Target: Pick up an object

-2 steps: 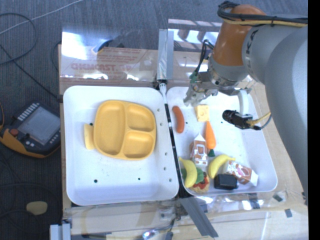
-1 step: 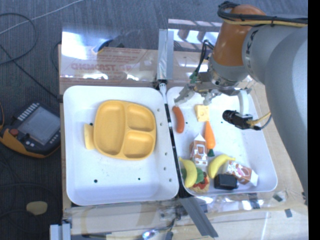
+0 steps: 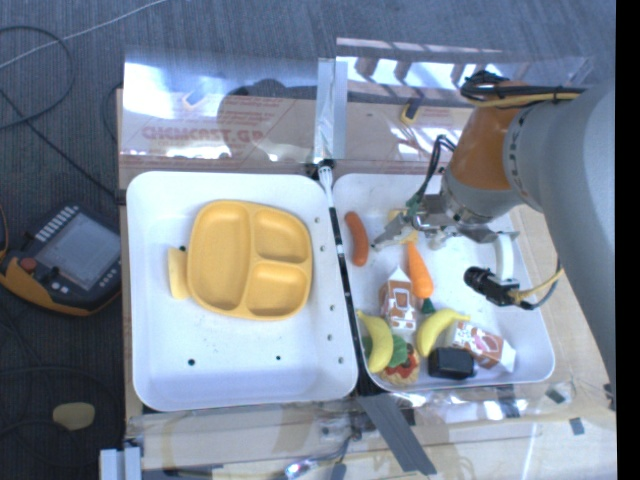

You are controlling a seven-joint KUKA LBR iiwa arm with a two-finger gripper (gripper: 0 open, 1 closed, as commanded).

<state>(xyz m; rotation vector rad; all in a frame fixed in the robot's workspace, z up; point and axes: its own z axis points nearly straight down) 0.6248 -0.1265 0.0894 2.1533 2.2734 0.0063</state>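
My gripper (image 3: 408, 224) hangs low over the back of the right bin (image 3: 535, 363), below the arm's orange band (image 3: 480, 153). Just left of it an orange-red sausage (image 3: 355, 239) lies beside the bin's left wall. A carrot (image 3: 419, 269) lies right under and in front of the gripper. Nearer the front sit a small milk carton (image 3: 398, 304), two bananas (image 3: 378, 339) (image 3: 438, 327), a black block (image 3: 452, 362) and a red-and-white carton (image 3: 486, 346). I see nothing held in the gripper.
The left bin (image 3: 160, 368) holds a yellow divided plate (image 3: 250, 259) with a pale yellow piece (image 3: 177, 273) sticking out from under its left edge. A black connector with cable (image 3: 492, 284) hangs by the arm at the right bin's right side. A handheld pendant (image 3: 62, 258) lies on the floor to the left.
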